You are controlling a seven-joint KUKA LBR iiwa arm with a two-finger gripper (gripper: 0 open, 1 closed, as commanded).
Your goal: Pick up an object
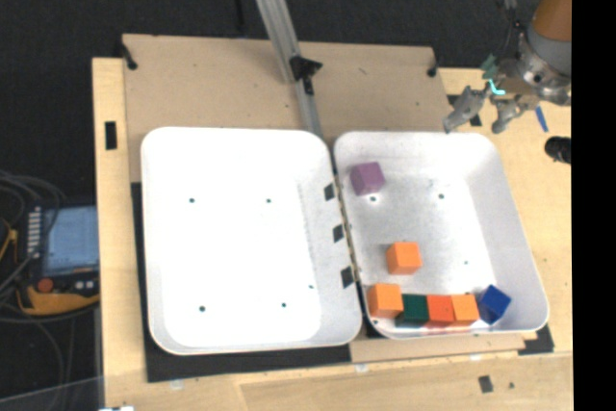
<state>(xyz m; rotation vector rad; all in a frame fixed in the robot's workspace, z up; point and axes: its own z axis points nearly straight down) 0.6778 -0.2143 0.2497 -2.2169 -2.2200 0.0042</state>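
My gripper (481, 114) hangs over the far right corner of the right bin (462, 173), fingers spread apart with nothing between them. A purple cube (366, 177) lies near the bin's far left. An orange cube (404, 256) sits alone around the bin's middle. Along the near wall runs a row of blocks: an orange one (386, 299), a dark green one (415, 309), two more orange ones (441, 309) (465, 307) and a blue one (494, 302). All the blocks lie well below and to the left of the gripper.
The left bin (236, 236) stands beside the right one, joined by small black clips. A slanted metal rail (274, 10) runs from the top down to the bins' shared far edge. A blue device with cables (67, 245) sits off the bench's left side.
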